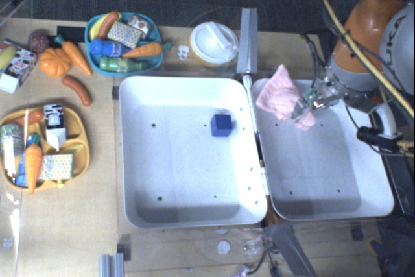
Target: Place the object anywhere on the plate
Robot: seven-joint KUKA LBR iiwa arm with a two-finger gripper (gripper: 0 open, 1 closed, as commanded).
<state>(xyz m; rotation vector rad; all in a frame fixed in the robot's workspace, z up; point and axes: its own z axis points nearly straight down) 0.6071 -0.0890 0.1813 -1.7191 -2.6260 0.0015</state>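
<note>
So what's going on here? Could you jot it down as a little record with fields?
left bin: holds a blue cube near its upper right
right bin: pink cloth at its upper left corner
gripper: at the cloth's right edge, over the right bin
arm: grey with orange band, reaching in from the right
beside the bins: toy vegetables, a white lidded bowl

My bench [97,204] carries two white bins [188,204] at centre, a toy-filled yellow tray [81,146] at nine o'clock, and a blue bowl [123,66] at eleven.
</note>
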